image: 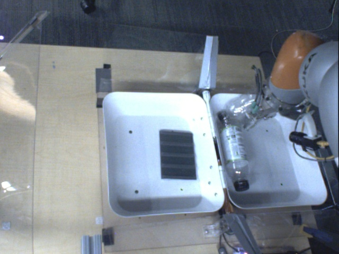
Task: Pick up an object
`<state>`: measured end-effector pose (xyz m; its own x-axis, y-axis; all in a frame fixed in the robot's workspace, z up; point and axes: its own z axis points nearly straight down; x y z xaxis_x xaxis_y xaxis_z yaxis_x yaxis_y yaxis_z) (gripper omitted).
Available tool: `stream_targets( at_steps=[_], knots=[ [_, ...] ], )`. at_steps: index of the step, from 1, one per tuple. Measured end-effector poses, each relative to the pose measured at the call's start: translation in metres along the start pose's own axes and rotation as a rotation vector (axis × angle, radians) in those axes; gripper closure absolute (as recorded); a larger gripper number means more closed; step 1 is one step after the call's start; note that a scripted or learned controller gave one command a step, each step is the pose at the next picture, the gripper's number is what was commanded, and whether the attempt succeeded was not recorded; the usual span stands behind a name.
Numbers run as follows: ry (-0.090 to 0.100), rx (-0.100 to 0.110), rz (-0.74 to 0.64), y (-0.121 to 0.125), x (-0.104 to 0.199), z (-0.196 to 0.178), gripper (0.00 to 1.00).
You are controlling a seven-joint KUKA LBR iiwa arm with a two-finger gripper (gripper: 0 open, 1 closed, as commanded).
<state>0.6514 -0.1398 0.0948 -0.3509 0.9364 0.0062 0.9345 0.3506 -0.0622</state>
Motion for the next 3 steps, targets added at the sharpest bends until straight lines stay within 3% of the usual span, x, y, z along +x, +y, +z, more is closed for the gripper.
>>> stream_targets(
  at_steps=[1, 2, 3],
  knots=[
    [-0.010, -0.071, 0.011, 0.017, 0.004, -0.077, 1.00],
    [-0.010, -0.071, 0.011, 0.017, 0.005, -0.077, 0.00],
    [-0.023, -0.074, -0.065, 0.019, 0.004, -0.058, 0.00]
  ],
)
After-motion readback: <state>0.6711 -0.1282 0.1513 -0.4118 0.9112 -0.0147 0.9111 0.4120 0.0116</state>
